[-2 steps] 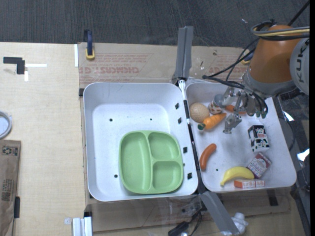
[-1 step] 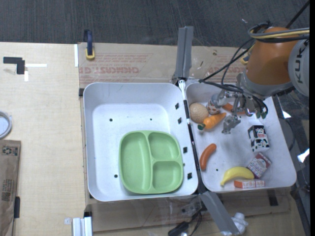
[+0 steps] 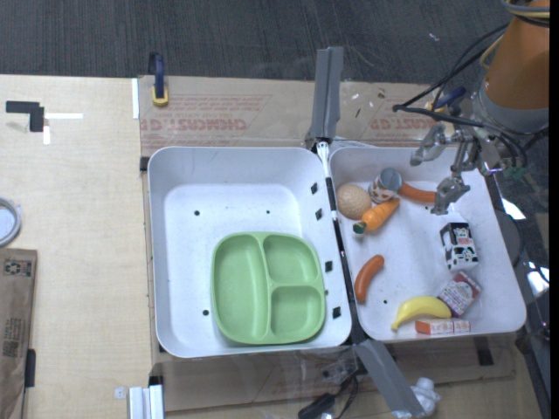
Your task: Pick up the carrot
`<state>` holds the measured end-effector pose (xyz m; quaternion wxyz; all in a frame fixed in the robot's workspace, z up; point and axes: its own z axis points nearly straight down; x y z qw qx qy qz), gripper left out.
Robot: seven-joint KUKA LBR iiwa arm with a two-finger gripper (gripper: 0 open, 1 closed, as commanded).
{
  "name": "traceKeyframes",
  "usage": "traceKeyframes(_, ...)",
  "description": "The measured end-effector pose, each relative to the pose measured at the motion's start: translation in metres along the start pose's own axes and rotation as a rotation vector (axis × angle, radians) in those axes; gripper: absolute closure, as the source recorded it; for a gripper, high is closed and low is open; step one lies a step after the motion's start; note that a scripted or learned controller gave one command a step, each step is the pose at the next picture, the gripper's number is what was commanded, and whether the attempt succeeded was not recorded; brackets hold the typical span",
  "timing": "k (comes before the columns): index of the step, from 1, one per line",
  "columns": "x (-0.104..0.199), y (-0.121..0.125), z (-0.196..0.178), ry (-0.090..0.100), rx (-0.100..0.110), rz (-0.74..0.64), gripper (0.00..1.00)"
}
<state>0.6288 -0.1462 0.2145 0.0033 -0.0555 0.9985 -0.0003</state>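
We note the gripper (image 3: 447,182) hovering in the right bin (image 3: 502,234), carrot (image 3: 377,216) lying left of its jaws, untouched.

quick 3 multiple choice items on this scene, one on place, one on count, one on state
1. Where is the carrot?
A. right bin
B. left bin
C. on the bench

2. How many compartments does the green plate have?
A. two
B. three
C. five

3. How does the claw stand to the carrot?
A. carries it
B. apart from it
C. presses it flat

Key: 1 A, it lies beside the beige ball in the right bin. 2 B, three hollows show. 3 B, bare bin floor separates them.
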Motion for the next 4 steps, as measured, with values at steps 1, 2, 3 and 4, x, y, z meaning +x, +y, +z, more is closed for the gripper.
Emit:
traceKeyframes(1, -0.019, 0.02, 0.085, -0.033, 0.006, 0.02, 0.0)
traceKeyframes(2, -0.014, 0.033, 0.092, -0.062, 0.023, -0.173, 0.0)
traceKeyframes(3, -0.018, 0.04, 0.114, -0.013, 0.004, -0.31, 0.0)
traceKeyframes(4, 0.033, 0.05, 0.115, -0.011, 0.001, -0.029, 0.0)
